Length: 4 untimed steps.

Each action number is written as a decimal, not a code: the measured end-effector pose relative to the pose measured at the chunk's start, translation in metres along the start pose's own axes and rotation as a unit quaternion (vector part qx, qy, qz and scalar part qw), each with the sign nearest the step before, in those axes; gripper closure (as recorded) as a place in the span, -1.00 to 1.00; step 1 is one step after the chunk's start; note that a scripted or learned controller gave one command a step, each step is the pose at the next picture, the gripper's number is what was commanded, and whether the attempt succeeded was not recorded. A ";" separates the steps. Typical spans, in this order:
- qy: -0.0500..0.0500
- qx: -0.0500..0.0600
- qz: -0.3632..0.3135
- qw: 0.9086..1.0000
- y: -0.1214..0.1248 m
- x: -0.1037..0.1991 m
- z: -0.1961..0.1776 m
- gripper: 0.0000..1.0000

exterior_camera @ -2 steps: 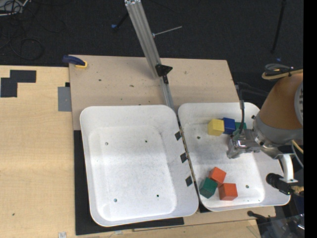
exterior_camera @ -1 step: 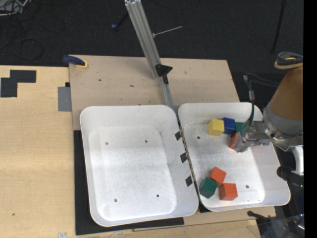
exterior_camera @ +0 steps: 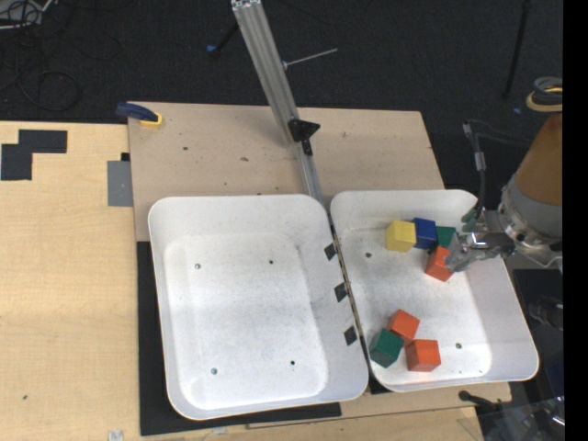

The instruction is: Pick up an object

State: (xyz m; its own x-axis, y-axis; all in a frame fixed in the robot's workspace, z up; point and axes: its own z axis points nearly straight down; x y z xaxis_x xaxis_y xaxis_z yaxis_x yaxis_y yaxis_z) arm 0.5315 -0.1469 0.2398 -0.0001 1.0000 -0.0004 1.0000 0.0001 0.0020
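The right bin (exterior_camera: 496, 356) holds several small blocks. A yellow block (exterior_camera: 400, 235), a blue block (exterior_camera: 424, 231) and a green block (exterior_camera: 446, 237) sit in a row near its far side. A red-orange block (exterior_camera: 438, 265) lies tilted just below them, touching the tip of my gripper (exterior_camera: 462, 252), which reaches in over the bin's right rim. Whether the block is gripped is unclear. Near the front lie an orange block (exterior_camera: 403, 323), a dark green block (exterior_camera: 387, 347) and another orange block (exterior_camera: 423, 354).
The left bin (exterior_camera: 184, 237) stands beside the right one, joined by black clips (exterior_camera: 340, 292). A slanted aluminium bar (exterior_camera: 271, 72) rises behind the bins. The wooden bench (exterior_camera: 230, 154) spreads behind and to the left.
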 end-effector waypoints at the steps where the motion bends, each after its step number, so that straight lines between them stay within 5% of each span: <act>1: 0.001 0.002 -0.002 1.000 0.014 0.049 -0.007 1.00; 4: 0.000 0.002 -0.001 1.000 0.071 0.173 0.012 1.00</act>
State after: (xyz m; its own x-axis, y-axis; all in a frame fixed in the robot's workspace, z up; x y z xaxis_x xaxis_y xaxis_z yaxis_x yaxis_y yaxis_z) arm 0.6026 0.0265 0.2276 -0.0021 1.0000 0.0000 1.0000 0.0021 -0.0016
